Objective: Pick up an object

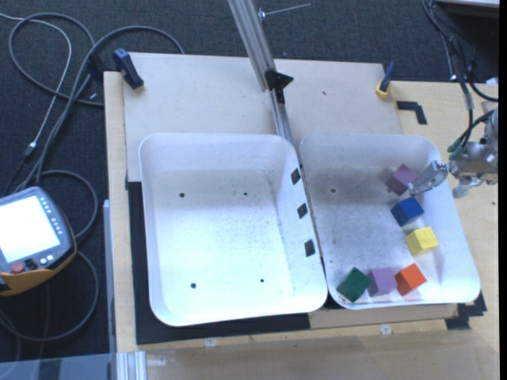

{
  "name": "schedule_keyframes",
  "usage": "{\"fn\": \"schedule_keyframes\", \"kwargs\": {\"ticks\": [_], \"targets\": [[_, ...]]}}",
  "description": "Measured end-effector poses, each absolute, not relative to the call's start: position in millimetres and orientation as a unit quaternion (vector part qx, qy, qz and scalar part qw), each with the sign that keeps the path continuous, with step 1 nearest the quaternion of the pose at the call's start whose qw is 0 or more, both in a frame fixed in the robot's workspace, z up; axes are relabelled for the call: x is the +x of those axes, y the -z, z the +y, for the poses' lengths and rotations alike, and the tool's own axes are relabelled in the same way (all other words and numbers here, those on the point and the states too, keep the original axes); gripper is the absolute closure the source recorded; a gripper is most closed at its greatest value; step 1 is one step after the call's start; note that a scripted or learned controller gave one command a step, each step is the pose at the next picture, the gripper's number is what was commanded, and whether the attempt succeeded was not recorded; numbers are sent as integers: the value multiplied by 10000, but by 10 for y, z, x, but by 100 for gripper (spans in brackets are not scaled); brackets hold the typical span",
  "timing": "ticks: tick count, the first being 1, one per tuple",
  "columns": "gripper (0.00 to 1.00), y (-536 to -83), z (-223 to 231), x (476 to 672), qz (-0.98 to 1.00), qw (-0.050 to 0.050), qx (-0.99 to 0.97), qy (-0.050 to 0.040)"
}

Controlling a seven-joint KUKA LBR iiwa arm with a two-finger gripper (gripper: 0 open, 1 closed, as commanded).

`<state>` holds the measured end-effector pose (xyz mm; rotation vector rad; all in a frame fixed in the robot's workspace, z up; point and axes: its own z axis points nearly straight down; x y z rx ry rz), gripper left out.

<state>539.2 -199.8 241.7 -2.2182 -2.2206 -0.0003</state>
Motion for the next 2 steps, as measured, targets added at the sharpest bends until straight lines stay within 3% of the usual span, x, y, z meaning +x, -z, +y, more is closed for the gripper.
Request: {"fn": "schedule_keyframes", "kwargs": {"ticks": [1,2], "targets": [[0,-1300,-1907,5947,-7080,43,-7062,-16],[0,-1114,-1902,6679,-7091,-122,-7050,54]]}}
